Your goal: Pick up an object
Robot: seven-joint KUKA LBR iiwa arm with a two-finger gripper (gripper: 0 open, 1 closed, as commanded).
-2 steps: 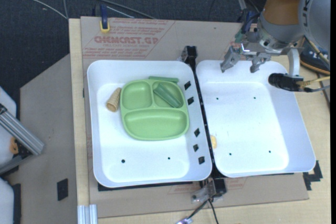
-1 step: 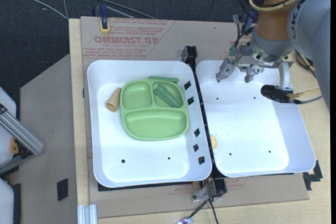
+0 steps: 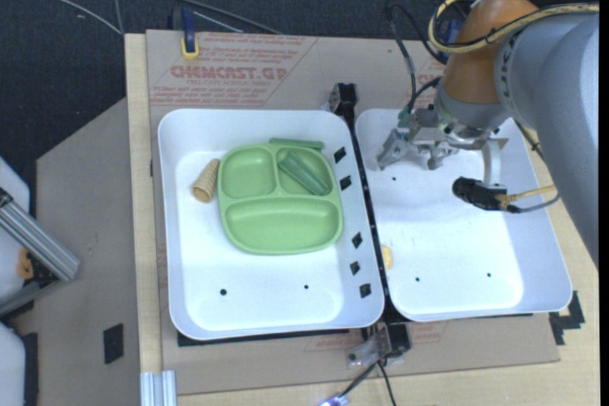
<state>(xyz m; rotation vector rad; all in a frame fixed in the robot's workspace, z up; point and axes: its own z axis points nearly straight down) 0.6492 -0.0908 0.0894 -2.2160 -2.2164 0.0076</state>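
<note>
Grey arm over the right bin; the objects lie in the left one.

The grey KUKA arm with its orange band (image 3: pixel 485 38) reaches above the shallow white right-hand bin (image 3: pixel 457 252), and its two-finger gripper (image 3: pixel 419 147) hangs over that bin's far end; whether its claw is apart or together I cannot tell. Beside the right-hand bin sits the shallow white left-hand bin (image 3: pixel 257 299), holding a green plastic divided plate (image 3: pixel 276 214). A dark green elongated piece (image 3: pixel 306 171) lies in the plate's far-right compartment. A small tan cone-shaped object (image 3: pixel 205 181) touches the plate's left edge.
</note>
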